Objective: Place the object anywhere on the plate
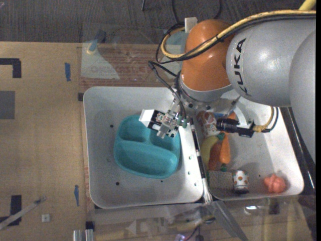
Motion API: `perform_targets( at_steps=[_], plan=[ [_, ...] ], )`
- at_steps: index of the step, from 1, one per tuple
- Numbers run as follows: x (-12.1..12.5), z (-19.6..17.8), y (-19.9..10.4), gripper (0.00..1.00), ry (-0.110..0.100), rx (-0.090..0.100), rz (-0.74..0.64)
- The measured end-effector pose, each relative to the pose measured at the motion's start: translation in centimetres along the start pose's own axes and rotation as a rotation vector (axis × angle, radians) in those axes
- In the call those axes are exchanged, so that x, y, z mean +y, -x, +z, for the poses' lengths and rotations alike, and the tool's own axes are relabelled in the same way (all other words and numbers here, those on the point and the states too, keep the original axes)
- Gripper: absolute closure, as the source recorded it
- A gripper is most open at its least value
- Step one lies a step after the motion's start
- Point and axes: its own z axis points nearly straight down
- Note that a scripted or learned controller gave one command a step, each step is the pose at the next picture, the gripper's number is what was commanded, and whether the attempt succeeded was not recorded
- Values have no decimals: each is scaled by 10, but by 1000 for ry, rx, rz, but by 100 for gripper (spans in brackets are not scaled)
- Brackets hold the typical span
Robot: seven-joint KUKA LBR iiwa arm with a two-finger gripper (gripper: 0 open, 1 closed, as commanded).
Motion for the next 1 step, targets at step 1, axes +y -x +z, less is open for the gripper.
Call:
perform_targets(
  at_steps=[1],
  plan=[
    [0,0,0,0,1,-1,1]
  ],
)
